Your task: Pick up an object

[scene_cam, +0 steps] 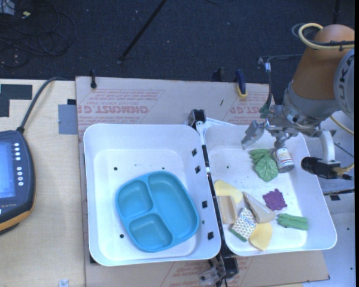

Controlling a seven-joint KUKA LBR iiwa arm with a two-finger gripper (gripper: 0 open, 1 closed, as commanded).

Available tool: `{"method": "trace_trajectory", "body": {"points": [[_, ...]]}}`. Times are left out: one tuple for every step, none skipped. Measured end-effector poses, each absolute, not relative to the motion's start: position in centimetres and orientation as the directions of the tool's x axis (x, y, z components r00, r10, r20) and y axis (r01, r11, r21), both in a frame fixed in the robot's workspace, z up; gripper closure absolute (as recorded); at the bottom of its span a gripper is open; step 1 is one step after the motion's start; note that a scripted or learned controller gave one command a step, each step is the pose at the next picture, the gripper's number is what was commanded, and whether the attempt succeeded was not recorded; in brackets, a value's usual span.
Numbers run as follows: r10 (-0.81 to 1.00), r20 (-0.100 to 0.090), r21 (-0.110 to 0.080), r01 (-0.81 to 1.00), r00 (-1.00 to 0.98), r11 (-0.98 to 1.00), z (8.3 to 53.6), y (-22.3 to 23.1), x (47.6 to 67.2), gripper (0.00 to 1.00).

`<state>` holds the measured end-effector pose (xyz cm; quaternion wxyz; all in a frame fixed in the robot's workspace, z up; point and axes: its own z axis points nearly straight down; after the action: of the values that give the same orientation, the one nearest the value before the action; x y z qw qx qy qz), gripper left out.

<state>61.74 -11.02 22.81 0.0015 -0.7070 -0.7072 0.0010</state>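
- From my seat I see the grey arm's two-finger tool [267,135] hanging over the far end of the right shallow white plastic bin [323,220], its metal fingers spread apart with nothing between them.
- Just beside the nearer finger stands a small bottle with a white label and a brownish cap [283,159], tilted slightly and touching the green leaf-shaped toy [265,165] that lies flat on the bin floor next to it.
- The leaf is ribbed, pale to mid green, with a scalloped edge; it sits below the tool, not gripped.
- Nearer the camera in the same bin lie a purple grape-cluster toy [275,200], a green knobbly piece [293,222], a yellow rounded slice [226,189], a tan wedge-shaped block [257,208], a small packet with a blue-and-white checked pattern [244,223] and a pale yellow round piece [261,236], crowded together and partly overlapping.
- The left white bin [102,160] holds a light blue plastic plate with three compartments [157,210], set at a slant near its front.
- Both bins rest on a cardboard sheet [137,103] atop the counter [48,232]; a teach pendant with a lit screen [6,178] lies at the far left.
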Motion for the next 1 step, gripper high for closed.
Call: {"method": "trace_trajectory", "body": {"points": [[1.0, 0.001, -0.015, 1.0, 0.004, -0.004, 9.21, -17.15, 60.91, 0.0]]}}
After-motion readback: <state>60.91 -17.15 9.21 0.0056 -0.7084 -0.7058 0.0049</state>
